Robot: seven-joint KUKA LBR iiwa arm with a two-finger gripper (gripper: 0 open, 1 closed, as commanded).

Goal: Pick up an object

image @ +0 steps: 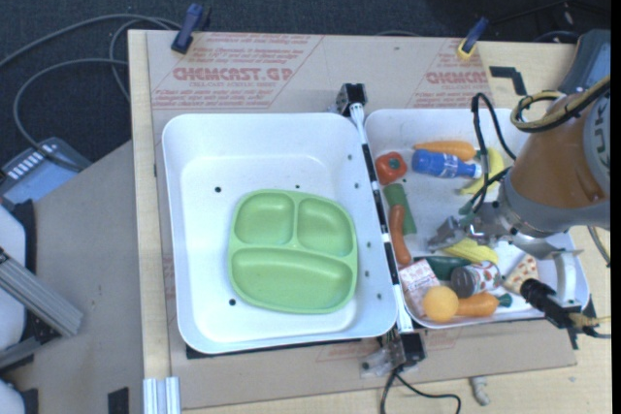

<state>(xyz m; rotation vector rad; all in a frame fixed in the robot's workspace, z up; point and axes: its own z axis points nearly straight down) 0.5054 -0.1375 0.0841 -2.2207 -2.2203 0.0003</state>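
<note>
Two white bins: the left bin (194,170) bears a green tray (293,252), the right bin (408,123) a heap of toy food. The gripper (464,230) hangs over a banana (473,250) lying just below it, long axis left-right; its grip cannot be told

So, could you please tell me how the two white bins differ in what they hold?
The left bin holds a single thing, a green divided plate lying flat at its middle; the right bin is crowded with small toy foods, such as a blue bottle and an orange. The gripper hangs over the right bin, not the left. Both are shallow and white.
</note>
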